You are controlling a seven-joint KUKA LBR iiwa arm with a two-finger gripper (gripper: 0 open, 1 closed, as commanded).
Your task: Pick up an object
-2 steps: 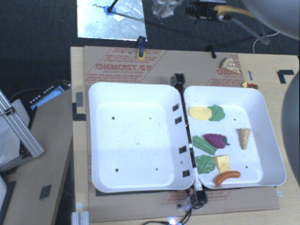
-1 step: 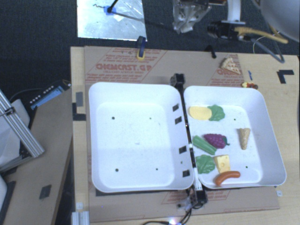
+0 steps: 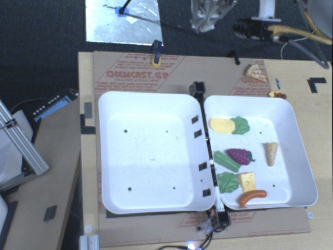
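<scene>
The right bin (image 3: 291, 139) holds several toy foods: a yellow piece (image 3: 221, 125) beside a green leaf (image 3: 241, 125), purple grapes (image 3: 239, 155), a green vegetable (image 3: 226, 161), a tan cone (image 3: 271, 153), another leaf (image 3: 227, 182), a cheese wedge (image 3: 247, 181) and an orange sausage (image 3: 252, 196). My gripper (image 3: 206, 14) hangs high at the top of the view, beyond the far edge of the bench and well away from both bins, with nothing seen in it.
The left bin (image 3: 151, 150) sits beside the right one, with a black hinge strip (image 3: 205, 145) between them. A pizza slice (image 3: 256, 72) and a small red-yellow piece (image 3: 277, 94) lie on the cardboard behind the right bin. A clamp (image 3: 156, 53) stands at the back.
</scene>
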